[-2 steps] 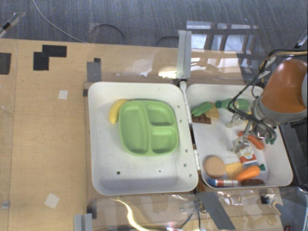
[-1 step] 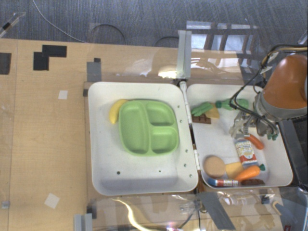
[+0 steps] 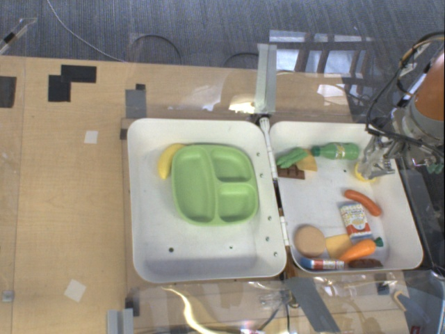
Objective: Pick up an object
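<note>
Gripper (image 3: 376,164) hovering at right bin (image 3: 405,207) rim, over yellow lemon (image 3: 362,172). Finger state: cannot tell. Nothing lifted; pick outstanding.

Up top, grey ribbed carpet (image 3: 174,9) with a thin white cable (image 3: 76,33) snaking across. Below, the pale wood worktop (image 3: 62,200) carries black tape marks (image 3: 69,81), and glare flashes off a clear panel (image 3: 229,103).
</note>
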Tool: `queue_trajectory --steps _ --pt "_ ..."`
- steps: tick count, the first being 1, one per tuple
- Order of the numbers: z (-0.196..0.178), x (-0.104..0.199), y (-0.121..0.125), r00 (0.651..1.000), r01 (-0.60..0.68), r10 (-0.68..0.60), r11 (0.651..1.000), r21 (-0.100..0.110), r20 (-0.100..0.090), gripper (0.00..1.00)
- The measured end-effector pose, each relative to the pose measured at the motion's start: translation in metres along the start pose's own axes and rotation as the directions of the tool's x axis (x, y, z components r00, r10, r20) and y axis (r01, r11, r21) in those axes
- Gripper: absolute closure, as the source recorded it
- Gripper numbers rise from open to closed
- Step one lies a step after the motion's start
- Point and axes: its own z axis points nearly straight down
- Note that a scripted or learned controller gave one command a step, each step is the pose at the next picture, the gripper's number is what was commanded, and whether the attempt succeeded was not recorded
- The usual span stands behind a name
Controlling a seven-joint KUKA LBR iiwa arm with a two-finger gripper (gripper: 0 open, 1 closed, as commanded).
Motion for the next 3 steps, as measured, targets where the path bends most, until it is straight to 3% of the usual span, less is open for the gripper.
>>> queue_trajectory --steps 1,2,3 --pt "0.002 0.0 0.001 1.0 0.001 -0.001 1.0 -0.002 -0.003 0.0" --pt "0.085 0.009 0.0 0.999 0.038 -0.038 0.999 0.004 0.009 0.0" --pt "0.084 0.038 0.029 1.0 -0.014 0.013 1.0 0.008 0.016 0.0"
